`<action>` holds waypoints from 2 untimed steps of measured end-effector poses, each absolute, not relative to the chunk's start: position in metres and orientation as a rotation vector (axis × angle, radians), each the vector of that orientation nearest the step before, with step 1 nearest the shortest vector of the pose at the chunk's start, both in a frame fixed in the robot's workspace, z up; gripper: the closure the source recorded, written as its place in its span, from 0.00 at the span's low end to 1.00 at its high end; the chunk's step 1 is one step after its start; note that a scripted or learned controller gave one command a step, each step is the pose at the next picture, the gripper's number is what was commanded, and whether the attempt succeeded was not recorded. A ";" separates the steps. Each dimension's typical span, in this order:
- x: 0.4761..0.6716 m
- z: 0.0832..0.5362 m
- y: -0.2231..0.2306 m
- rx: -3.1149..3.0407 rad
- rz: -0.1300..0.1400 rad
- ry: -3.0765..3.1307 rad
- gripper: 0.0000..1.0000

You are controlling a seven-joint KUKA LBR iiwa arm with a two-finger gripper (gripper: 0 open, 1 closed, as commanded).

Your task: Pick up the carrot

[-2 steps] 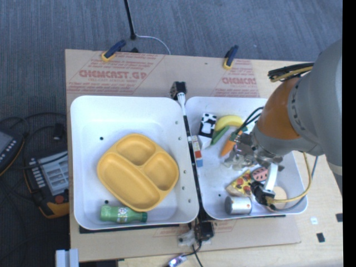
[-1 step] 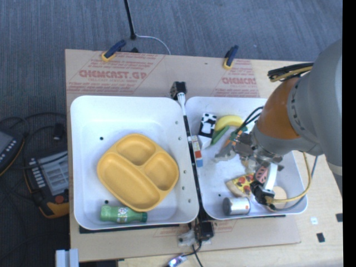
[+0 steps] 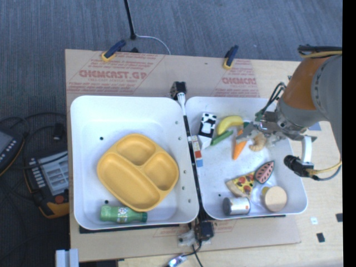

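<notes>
Grey carpet surrounds a cardboard-topped bench with two white bins. Toward three o'clock, the grey two-finger gripper (image 3: 253,128) hovers just above the small orange toy carrot (image 3: 239,148), seemingly lining up; its opening cannot be judged.

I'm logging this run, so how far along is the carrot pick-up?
Done: the arm has reached over the right bin, with the tool close above and to the right of the carrot. In hand: nothing that I can see; the carrot lies on the bin floor beside the banana. Left: closing on the carrot and lifting it clear.
</notes>
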State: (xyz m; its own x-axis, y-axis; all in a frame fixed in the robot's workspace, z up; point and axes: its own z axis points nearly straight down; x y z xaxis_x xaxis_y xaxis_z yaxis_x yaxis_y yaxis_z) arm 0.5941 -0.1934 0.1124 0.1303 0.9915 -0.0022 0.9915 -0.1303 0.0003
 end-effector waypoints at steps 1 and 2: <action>0.600 0.088 -0.170 2.262 -0.004 2.171 0.00; 0.602 0.100 -0.169 2.258 0.002 2.168 1.00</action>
